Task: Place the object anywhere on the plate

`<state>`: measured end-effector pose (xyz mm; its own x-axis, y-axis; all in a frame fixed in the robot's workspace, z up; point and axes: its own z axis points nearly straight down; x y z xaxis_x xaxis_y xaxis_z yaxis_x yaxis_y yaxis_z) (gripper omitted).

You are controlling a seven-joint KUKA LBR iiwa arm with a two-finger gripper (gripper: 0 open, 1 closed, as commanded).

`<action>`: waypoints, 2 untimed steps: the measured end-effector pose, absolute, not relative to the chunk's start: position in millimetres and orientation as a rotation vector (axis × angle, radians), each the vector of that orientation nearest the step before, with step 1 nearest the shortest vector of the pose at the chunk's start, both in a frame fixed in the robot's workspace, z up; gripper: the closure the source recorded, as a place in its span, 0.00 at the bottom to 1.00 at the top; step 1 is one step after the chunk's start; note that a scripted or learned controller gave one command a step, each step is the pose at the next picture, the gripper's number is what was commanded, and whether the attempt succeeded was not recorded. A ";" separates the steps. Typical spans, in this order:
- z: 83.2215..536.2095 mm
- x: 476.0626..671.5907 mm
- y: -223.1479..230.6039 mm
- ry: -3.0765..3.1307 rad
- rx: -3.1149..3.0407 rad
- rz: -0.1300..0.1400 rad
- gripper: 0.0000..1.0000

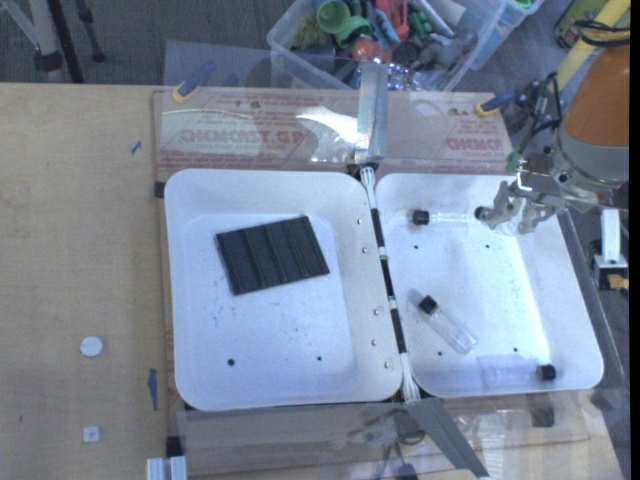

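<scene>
A dark grey ribbed plate (272, 254) lies flat in the left bin (200, 368), slightly turned. Three clear vials with black caps lie in the right bin (575, 338): one near the middle (446, 325), one along the far wall (440, 217), one at the near right corner (515, 373). My gripper (510, 214) hangs over the far right part of the right bin, just right of the far vial's clear end. It is open and I see nothing between its fingers.
A clear tub of colourful toys (400, 18) stands behind the bins. A metal divider (372, 118) rises at the back between them. The arm's orange band (600, 108) and cables are at the right edge. A wooden bench top (70, 268) stretches to the left.
</scene>
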<state>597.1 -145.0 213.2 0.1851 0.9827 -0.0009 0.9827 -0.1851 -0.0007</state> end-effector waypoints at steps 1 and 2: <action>289.9 485.6 -147.0 2.318 2.123 0.000 1.00; 341.2 480.8 -90.5 2.494 1.904 0.002 1.00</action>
